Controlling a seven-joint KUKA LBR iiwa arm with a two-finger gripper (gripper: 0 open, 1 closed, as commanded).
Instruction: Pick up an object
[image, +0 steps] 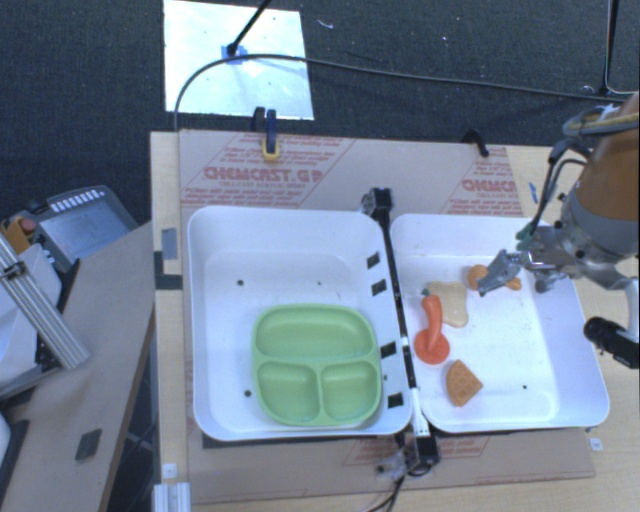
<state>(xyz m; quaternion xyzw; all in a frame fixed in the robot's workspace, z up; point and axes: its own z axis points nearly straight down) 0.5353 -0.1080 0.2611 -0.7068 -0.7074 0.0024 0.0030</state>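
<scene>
Grey arm with orange band reaching in from the right, gripper (503, 270) angled down-left

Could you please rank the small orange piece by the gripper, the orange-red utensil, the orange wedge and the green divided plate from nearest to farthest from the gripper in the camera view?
From the gripper:
1. Small orange piece, right beside it in the right bin.
2. Orange-red utensil, toward that bin's left side.
3. Orange wedge, near that bin's front.
4. Green divided plate, in the left bin.
</scene>
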